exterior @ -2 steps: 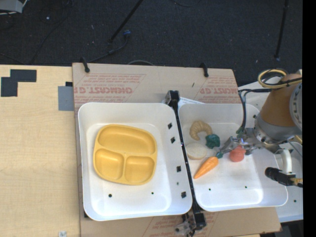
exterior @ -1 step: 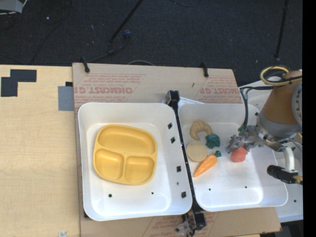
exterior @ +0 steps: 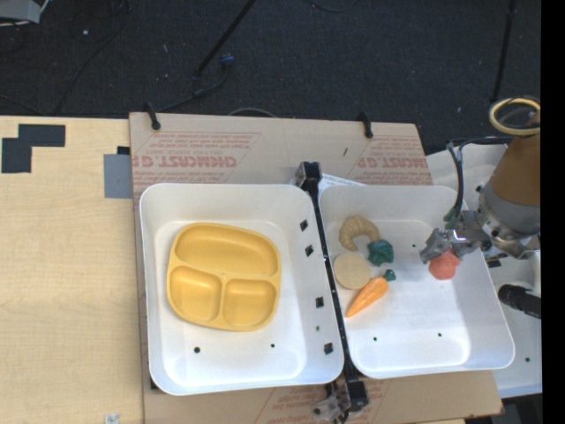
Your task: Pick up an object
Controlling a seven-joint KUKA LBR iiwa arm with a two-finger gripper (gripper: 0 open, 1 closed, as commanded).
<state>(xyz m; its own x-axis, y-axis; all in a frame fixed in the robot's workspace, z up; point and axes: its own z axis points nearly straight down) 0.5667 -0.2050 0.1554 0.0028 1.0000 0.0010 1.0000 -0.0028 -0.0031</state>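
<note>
Red and rounded, the small tomato-like object [exterior: 443, 266] sits near the right edge of the right bin [exterior: 441, 347], just under the pincer [exterior: 444, 247] — whether the pincer is clenched on it or released I cannot tell from this slanted view. To do the step well, I judge the arm should centre over the fruit, close across its widest part and lift straight up, clear of the bin's wall. It looks smooth and glossy, reddish-orange — well apart from the carrot [exterior: 367, 297], croissant [exterior: 357, 230] and green piece [exterior: 380, 252].
</note>
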